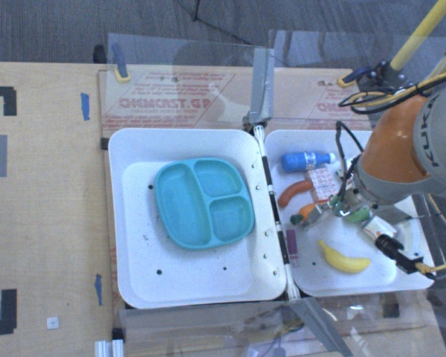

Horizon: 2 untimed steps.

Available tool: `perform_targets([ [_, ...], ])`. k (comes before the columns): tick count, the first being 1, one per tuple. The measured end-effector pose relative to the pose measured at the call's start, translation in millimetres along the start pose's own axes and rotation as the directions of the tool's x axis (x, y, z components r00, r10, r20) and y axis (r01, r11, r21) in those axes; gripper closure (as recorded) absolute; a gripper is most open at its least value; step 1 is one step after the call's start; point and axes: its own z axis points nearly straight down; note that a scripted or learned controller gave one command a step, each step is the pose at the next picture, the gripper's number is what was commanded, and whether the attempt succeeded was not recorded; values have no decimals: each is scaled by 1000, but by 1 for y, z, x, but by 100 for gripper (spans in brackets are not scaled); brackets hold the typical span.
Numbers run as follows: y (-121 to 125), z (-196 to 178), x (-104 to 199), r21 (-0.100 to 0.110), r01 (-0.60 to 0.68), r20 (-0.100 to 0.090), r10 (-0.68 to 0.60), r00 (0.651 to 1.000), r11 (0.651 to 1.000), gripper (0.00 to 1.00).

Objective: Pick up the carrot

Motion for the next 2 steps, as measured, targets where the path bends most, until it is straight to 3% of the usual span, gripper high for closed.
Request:
perform_targets([
  [1, 0, -11, -3, -6, -4, 8, 4, 1000, 1000, 100],
  [2, 27, -96, 50, 8, -510, 1, 510, 860, 860, 100],
])
